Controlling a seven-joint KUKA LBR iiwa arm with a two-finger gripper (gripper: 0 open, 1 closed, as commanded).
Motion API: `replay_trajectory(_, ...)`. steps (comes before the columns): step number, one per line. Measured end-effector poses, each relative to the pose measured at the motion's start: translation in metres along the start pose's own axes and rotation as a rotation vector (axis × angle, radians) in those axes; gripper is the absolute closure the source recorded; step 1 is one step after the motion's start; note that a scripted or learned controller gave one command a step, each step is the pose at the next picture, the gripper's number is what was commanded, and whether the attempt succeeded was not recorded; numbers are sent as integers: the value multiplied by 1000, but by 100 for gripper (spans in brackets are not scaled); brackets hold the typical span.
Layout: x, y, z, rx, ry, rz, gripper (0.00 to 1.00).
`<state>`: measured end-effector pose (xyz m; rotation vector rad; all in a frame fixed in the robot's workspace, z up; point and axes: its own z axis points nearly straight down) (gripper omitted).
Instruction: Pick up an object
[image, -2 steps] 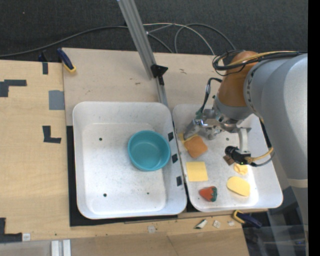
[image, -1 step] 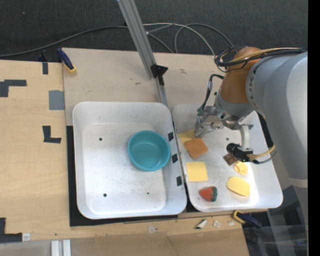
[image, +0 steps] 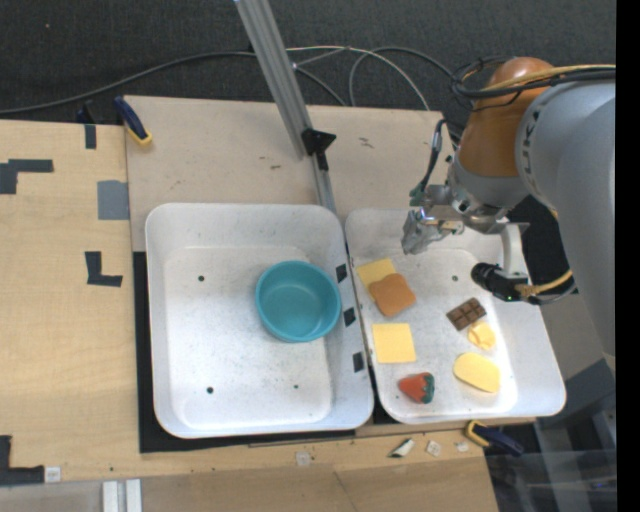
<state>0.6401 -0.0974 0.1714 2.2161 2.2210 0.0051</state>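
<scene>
At the right edge of the bench, the grey arm (image: 560, 150) bends in over the right bin (image: 530, 400), its gripper (image: 418, 236) hanging above that bin's far left corner with nothing visibly between its fingers; whether they are open or shut I cannot tell. The left bin (image: 180, 300) holds a teal bowl (image: 297, 300) near its right wall. In the right bin lie a yellow square (image: 393, 343), a brown toast piece (image: 392, 293) overlapping a yellow slice (image: 375, 271), a yellow wedge (image: 478, 373), a chocolate piece (image: 466, 314) and a strawberry (image: 418, 387) at the near edge.
</scene>
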Motion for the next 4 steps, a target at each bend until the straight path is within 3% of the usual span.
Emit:
replay_trajectory(1, 0, 1, -48, 1, 0, 0, 100)
replay_trajectory(4, 157, -59, -64, 8, 3, -5, 100)
